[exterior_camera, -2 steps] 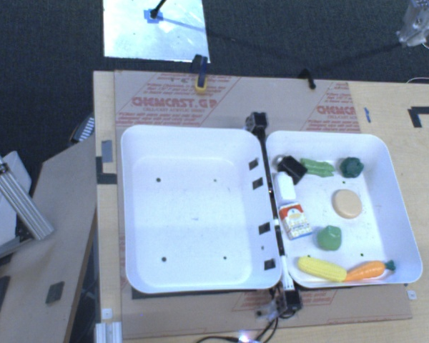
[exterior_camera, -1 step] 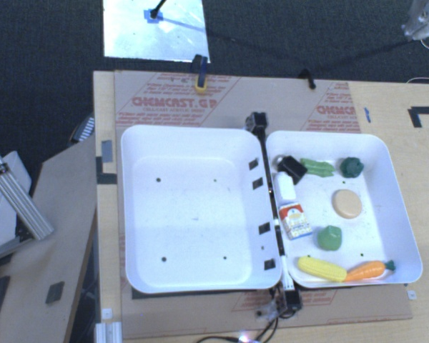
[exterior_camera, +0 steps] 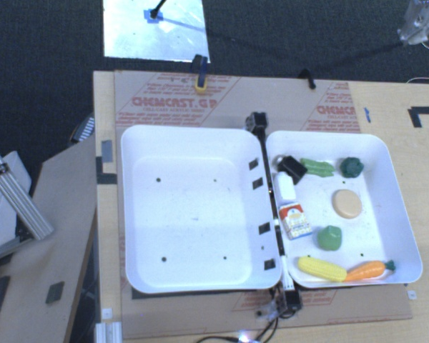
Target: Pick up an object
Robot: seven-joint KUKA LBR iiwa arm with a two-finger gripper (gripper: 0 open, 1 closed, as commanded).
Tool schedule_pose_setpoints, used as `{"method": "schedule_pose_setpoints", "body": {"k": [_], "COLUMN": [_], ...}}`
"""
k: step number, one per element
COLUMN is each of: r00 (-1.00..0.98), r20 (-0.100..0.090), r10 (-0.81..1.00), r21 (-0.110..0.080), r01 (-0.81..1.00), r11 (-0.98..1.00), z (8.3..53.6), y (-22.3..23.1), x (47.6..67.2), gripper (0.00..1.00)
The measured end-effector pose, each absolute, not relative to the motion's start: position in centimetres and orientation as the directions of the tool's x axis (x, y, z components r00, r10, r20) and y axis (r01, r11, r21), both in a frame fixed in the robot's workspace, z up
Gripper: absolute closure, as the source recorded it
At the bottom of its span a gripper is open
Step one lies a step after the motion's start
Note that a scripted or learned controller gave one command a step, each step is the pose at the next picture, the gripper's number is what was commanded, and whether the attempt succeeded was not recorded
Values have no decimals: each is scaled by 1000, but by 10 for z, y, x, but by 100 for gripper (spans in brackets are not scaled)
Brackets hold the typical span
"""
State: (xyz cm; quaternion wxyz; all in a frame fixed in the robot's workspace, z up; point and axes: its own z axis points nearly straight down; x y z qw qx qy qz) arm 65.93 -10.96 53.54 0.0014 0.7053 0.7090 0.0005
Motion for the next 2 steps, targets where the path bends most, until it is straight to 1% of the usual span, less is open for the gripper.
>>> {"method": "schedule_pose_setpoints", "body": {"k": [2], "r00": [-5], "r20": [-1], "r10": [1000], "r21": [2], "r01": [1000], "r11": [5], "z": [535], "y": [-77], "x": [641], "gripper": [100]}}
